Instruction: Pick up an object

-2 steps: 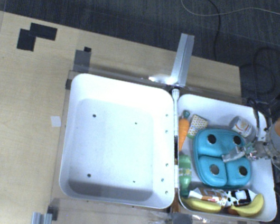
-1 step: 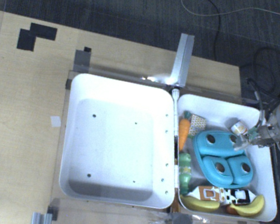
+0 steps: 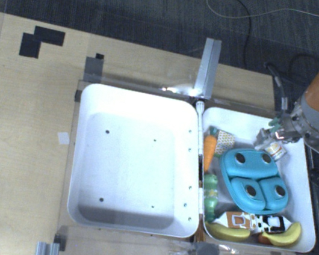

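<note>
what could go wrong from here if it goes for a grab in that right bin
The right bin is crowded: the big blue toy fills its middle and may be too wide for the gripper to close on. The carrot lies against the bin's left wall, leaving little finger room. The bananas sit packed along the front edge with other small items, so a grab could nudge neighbours.

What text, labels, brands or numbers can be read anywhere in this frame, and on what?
None can be read.
The small printed package at the near edge of the right bin shows black, white and orange markings, too blurred to read.
The black marks on the bench are plain shapes, not letters.
</note>
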